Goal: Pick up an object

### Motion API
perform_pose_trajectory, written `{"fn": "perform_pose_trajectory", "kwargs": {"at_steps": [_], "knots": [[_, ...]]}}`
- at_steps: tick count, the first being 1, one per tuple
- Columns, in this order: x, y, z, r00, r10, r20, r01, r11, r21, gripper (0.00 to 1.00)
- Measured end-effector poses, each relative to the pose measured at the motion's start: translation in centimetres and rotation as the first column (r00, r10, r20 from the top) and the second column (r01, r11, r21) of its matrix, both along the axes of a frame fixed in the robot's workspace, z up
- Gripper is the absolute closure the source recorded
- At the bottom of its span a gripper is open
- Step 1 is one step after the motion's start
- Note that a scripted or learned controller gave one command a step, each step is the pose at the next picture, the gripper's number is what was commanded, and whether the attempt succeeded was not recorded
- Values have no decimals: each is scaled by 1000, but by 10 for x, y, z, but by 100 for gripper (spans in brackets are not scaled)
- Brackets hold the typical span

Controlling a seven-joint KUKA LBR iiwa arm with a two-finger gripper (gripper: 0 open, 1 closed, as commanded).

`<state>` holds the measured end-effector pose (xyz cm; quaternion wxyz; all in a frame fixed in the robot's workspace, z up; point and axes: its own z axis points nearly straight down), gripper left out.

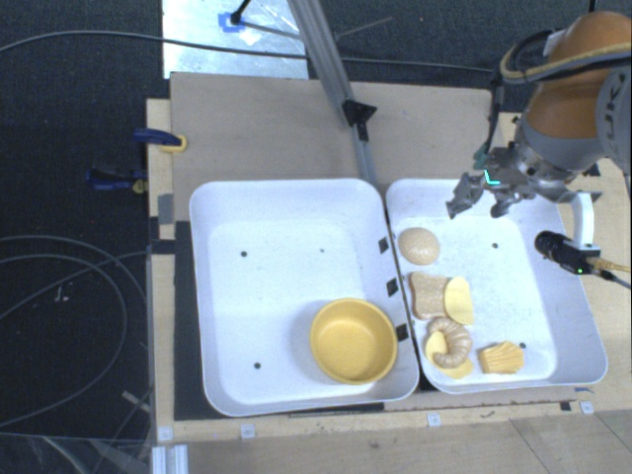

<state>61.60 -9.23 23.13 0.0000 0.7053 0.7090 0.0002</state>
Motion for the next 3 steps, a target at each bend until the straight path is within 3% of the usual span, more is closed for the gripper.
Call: {"fn": "perform_pose_trajectory", "kwargs": {"at_steps": [1, 3], "knots": [[0, 0, 1, 1000, 0, 2, 0, 1000, 0, 0], [13, 2, -108, 1000, -3, -3, 3, 1000, -1, 0]]}}
